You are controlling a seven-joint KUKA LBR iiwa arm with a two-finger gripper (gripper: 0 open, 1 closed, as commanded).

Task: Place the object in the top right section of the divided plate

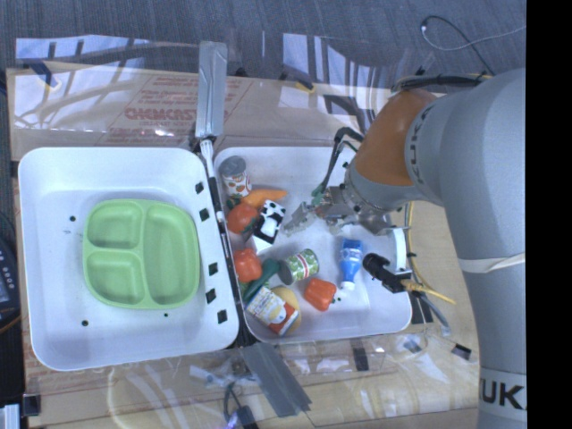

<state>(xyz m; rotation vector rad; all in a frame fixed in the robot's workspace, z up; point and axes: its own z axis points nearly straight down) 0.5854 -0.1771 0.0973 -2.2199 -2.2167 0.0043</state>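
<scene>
The green divided plate (141, 304) lies in the left white bin (54, 329), with nothing in its three sections. My gripper (308, 214) hangs low over the middle of the right bin (384, 315), pointing left. Just left of it sits a black-and-white toy (270, 222). Around that lie an orange carrot (265, 197), a red-orange tomato (239, 217) and a small tin (234, 175). Nothing visible is held in the gripper.
More items crowd the right bin's front: a green-labelled can (302, 264), a blue-and-white tube (349, 262), an orange pepper (248, 264), a red-orange piece (320, 293) and a labelled jar (271, 309). A clip-lined divider wall (217, 239) separates the bins.
</scene>
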